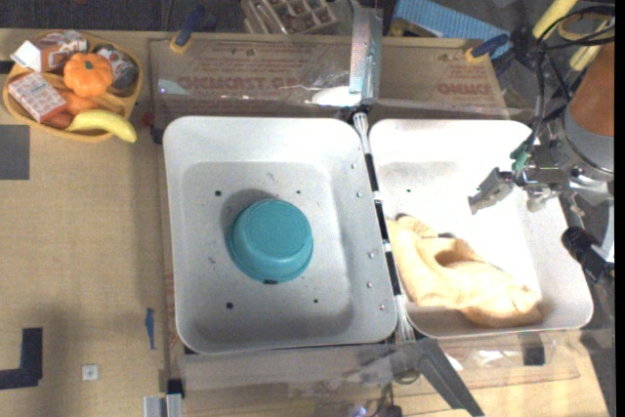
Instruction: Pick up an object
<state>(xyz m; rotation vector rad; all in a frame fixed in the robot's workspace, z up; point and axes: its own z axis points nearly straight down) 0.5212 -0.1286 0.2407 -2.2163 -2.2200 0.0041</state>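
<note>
Reaching in from the right, the grey arm (pixel 586 127) is seen above the right bin (pixel 430 146), with its gripper (pixel 508 183) held over the bin's right part. The fingers (pixel 485 195) are spread apart, and nothing is held between them. A crumpled tan cloth (pixel 459 273) is found on the floor of the same bin, along its near edge and touching its left wall, well apart from the gripper. In the left bin (pixel 195 151) a teal bowl (pixel 271 239) is set upside down near the middle. At the far left of the bench, a shallow basket (pixel 20 103) of toy food is placed, with a small orange pumpkin (pixel 88 73) and a banana (pixel 103 122) in it.
</note>
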